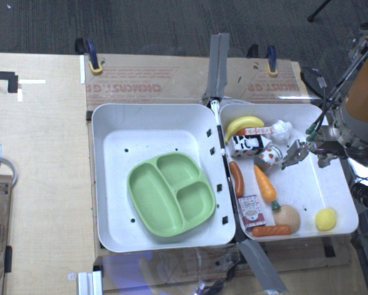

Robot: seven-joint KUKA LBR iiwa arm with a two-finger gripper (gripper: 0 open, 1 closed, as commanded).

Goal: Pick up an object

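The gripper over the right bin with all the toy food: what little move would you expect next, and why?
Probably a short drop straight down. The gripper hangs above the right bin with nothing between its fingers, close beside the small red and white toy and the crumpled white piece. Whether it lines up on either is hard to tell.

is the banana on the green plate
No, the banana lies in the right bin, while the green plate sits in the left bin.

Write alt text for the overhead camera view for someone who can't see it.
A robot gripper hovers over the right bin, which is cluttered with toy food: a banana, carrot, lemon and sausage. The left bin holds a green divided plate.
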